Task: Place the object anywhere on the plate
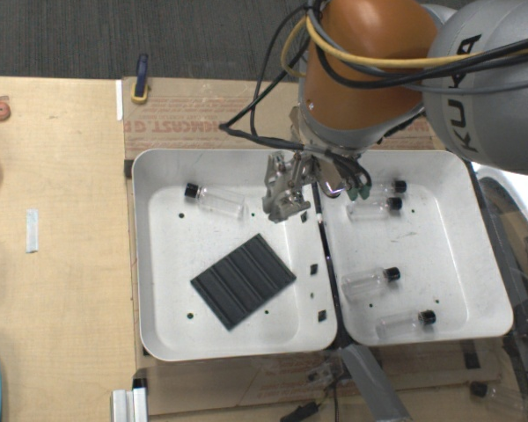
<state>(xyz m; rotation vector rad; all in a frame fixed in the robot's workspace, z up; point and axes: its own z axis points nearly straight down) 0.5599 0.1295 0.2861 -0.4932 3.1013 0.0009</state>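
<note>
Robot arm reaching in from the right, over the bins' shared edge.
Its gripper hung downward above the left bin; finger opening unclear. One clear vial lay nearby, beyond the dark ridged plate.

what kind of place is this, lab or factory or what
Most likely a robotics lab test bench, not a production line. A KUKA arm with loose cabling hangs over two shallow white bins, which hold small clear vials and a dark ribbed plate, all on a plain wooden bench.
</note>
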